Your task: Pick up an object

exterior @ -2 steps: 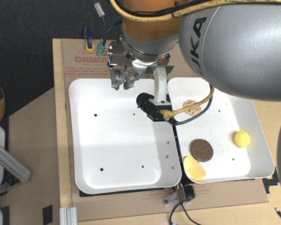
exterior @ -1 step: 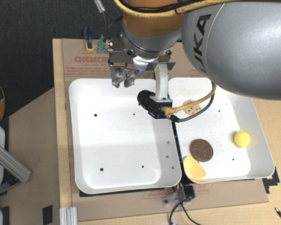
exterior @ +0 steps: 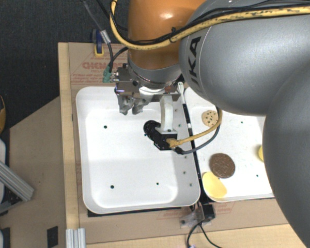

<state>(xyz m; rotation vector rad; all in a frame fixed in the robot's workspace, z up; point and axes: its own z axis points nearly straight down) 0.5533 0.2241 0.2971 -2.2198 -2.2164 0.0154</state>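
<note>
My gripper (exterior: 131,106) hangs over the far part of the left white bin (exterior: 101,190), below the orange band of the arm. No object shows under it or in it. The loose objects lie in the right bin (exterior: 248,192): a pale speckled round disc (exterior: 210,118) near the divider, a brown round disc (exterior: 222,165) further forward, a yellow piece (exterior: 215,186) at the front left corner, and a small yellow piece (exterior: 260,152) partly hidden by the arm.
A black cable clip (exterior: 157,134) and a yellow cable (exterior: 201,133) hang from the wrist over the bins' shared rim. The grey arm covers most of the right bin. The bins rest on a cardboard sheet (exterior: 72,138).
</note>
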